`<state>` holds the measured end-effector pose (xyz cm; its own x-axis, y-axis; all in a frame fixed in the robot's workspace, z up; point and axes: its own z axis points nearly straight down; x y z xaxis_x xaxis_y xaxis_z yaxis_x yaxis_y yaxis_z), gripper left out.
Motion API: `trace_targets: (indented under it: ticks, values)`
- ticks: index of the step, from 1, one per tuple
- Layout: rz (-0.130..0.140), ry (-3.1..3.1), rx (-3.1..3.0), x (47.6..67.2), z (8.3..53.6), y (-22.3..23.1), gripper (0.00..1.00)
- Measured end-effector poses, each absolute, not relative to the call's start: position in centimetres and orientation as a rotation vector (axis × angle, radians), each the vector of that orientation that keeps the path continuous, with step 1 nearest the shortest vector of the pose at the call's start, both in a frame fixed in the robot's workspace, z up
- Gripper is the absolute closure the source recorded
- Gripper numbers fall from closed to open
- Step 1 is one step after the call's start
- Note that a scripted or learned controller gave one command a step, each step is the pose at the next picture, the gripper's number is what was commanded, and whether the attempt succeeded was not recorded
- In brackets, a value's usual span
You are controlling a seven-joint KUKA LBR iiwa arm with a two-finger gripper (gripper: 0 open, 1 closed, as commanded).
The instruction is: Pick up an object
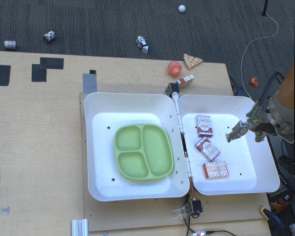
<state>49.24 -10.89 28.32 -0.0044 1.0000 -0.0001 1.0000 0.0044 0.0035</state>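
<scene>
Gripper (245,130) over right bin (265,182), reaching in from right side, grey fingers spread apart, nothing between them. One finger (234,132) pointing left-down toward the boxes, clear of them.

Three small red-and-white boxes in right bin, lined up roughly top to bottom in its left half: upper box (203,126) near bin's top-left, middle box (207,148) just below & tilted, lower box (215,169) nearer front edge, lying flat, turned slightly. Upper and middle close together, maybe touching at corners; lower apart from them. All resting on bin floor, none lifted.

Left bin (99,152) holding green divided plate (143,151), three compartments, sitting about centre.

Beyond the bins on tabletop (41,152): red ball (174,68), pizza-slice toy (192,60) just beside it, small red-and-white tube (186,80) near the bins' join. Black tape patches (46,68) at tabletop's far-left.

On carpet further back: white ball (181,8), couple of small crumpled items (142,44), too small to ID.
</scene>
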Motion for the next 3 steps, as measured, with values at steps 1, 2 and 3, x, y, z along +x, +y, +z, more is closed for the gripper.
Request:
trace_targets:
  ticks: [1, 2, 3]
  values:
    - [0.001, 2.223, 2.220, 48.7, 11.9, -12.5, 0.00]
    - [0.010, 2.218, 2.212, 48.9, 8.7, -9.0, 0.00]
    - [0.016, 2.216, 2.208, 49.1, 9.9, -9.0, 1.00]
